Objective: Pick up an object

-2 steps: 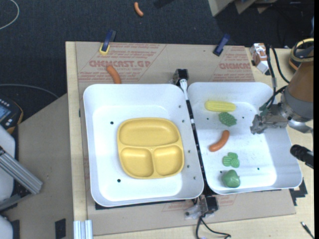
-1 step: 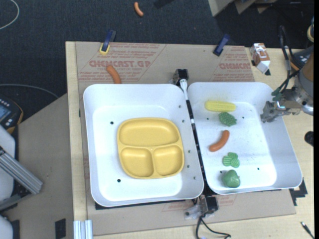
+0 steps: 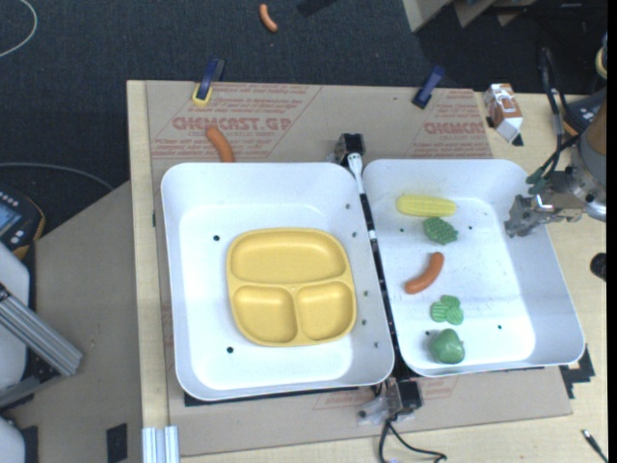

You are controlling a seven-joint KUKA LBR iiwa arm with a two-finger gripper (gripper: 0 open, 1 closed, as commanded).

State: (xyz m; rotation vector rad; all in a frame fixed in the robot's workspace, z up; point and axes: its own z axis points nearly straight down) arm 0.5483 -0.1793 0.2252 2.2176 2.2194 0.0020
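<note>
You're sitting in approach: gripper [image 3: 521,212] is hovering at the right bin's [image 3: 540,302] far-right rim, state unclear. Next, you're reaching inward to the corn [image 3: 426,205].

Even, bright overhead light; white bins [image 3: 280,196] slightly glaring, soft faint shadows, dark floor [image 3: 96,27] dim, mild overall softness.

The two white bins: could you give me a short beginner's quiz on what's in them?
1. True or false: the yellow divided plate lies in the left bin.
2. How many toy foods lie in the right bin?
3. Which is nearest the end effector: A corn, B sausage, C green pepper?

Key: 1 true. 2 five. 3 A.
</note>
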